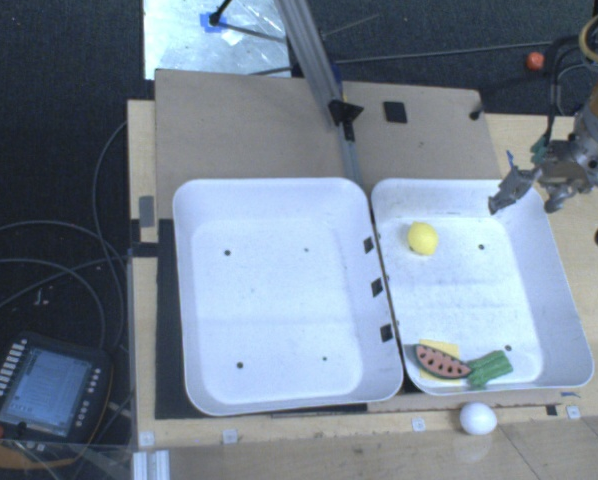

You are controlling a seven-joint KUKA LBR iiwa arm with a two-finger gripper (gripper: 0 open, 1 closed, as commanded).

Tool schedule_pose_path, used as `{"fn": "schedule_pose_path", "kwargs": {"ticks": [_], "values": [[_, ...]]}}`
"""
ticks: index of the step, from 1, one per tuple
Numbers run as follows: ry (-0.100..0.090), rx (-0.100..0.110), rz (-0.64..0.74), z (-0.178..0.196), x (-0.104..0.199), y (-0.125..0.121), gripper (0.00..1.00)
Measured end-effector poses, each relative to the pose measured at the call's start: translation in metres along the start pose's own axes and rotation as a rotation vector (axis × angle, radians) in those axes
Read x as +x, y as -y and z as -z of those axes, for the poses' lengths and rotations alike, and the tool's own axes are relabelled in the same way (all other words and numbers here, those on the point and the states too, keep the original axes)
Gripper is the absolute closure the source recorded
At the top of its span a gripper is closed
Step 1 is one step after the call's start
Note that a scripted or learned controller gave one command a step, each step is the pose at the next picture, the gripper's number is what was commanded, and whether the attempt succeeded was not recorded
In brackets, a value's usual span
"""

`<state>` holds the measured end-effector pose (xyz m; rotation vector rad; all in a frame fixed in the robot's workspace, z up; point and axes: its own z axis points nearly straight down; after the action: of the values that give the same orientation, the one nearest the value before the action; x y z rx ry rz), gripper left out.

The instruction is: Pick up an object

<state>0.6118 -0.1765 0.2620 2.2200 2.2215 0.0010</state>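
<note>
Lemon (pixel 423 239) lies left of, below end effector (pixel 528 196)

Bench (pixel 249 128): tan board under both bins.
Left bin (pixel 279 293): white, shallow, well apart from the gripper (pixel 527 193), touching the right bin.
Right bin (pixel 539 268): white, far corner just below the gripper.
White ball (pixel 478 418): on the bench, just outside the right bin's near rim, well apart from the gripper.
</note>
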Motion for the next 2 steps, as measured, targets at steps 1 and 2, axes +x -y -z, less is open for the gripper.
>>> {"fn": "schedule_pose_path", "kwargs": {"ticks": [1,2], "values": [[-0.002,0.009,-0.002,-0.168,0.001,0.082,0.00],[0.000,-0.001,-0.001,-0.153,0.001,0.079,1.00]]}}
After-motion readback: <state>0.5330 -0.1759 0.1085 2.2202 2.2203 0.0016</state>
